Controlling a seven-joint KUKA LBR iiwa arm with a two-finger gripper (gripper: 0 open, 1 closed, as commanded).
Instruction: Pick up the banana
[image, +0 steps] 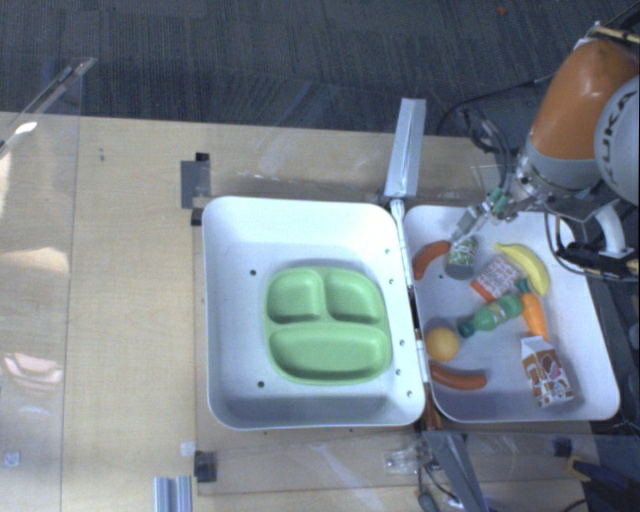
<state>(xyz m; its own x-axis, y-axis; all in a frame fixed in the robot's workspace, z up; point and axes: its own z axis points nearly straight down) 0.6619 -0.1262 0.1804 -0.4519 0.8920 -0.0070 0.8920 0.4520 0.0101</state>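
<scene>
Reaching in from the right, the grey arm with its orange band holds the hand (463, 252) low over the upper left part of the right bin (590, 400); I cannot tell how it is set. Its tip sits just beside a red-orange sausage (430, 257) and near a small orange-and-white packet (495, 277). The banana (528, 264) lies free on the bin floor to the right of that packet, apart from the hand. Below it are a carrot (535, 314), a green bottle (492, 315), a yellow-orange round fruit (442, 343), a second sausage (458, 377) and a small carton (545, 372). The left bin (230, 300) holds a green divided tray (327, 324). Both bins rest on the wooden surface (100, 300).
</scene>
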